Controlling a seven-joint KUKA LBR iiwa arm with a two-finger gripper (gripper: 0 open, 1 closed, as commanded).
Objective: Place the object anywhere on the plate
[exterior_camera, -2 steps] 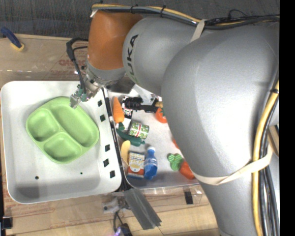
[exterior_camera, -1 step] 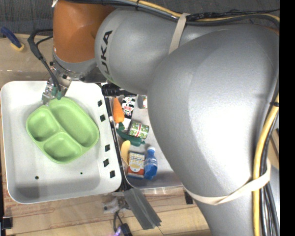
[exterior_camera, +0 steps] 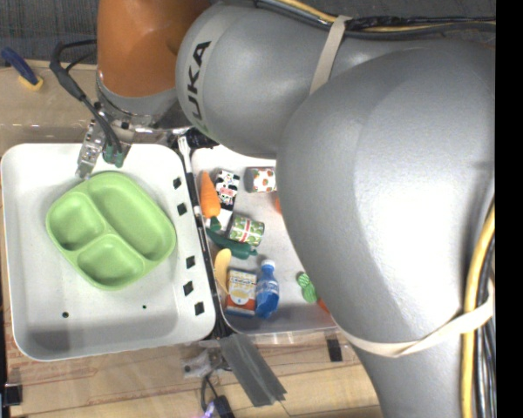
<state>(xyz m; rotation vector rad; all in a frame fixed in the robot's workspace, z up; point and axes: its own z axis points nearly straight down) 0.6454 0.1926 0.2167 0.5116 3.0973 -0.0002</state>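
Plate (exterior_camera: pixel 112 228), green with three compartments, lies in the left bin (exterior_camera: pixel 22 268), toward the bin's far half, nothing on it. Gripper (exterior_camera: pixel 101 153) hangs just over the far left corner of that bin, at the plate's far edge, close to the rim but whether it touches I cannot tell. Gripper state: cannot tell, too small and dark to read. A small teal bit (exterior_camera: pixel 116 155) shows at the gripper tip; unclear if that is a held object or part of the tool. Above the gripper is the orange band (exterior_camera: pixel 135 42), then the big grey arm (exterior_camera: pixel 375 190), which covers most of the right side and overhangs the right bin (exterior_camera: pixel 279 326). Black cables (exterior_camera: pixel 65 78) loop beside the wrist.

Loose objects all lie in the right bin, near the divider between the bins: an orange carrot-shaped piece (exterior_camera: pixel 209 197), a black-and-white patterned item (exterior_camera: pixel 226 185) just beside it, a white spotted item (exterior_camera: pixel 261 179) farther right, a green can (exterior_camera: pixel 246 231) tilted below them, a yellow piece (exterior_camera: pixel 222 268), an orange carton (exterior_camera: pixel 241 291) touching a blue bottle (exterior_camera: pixel 268 291), and a small green thing (exterior_camera: pixel 306 287) at the arm's edge. Which one is the task's object I cannot tell.

A blue clamp (exterior_camera: pixel 19 64) lies on the wooden table (exterior_camera: pixel 44 94) at the far left, well apart from the bins.
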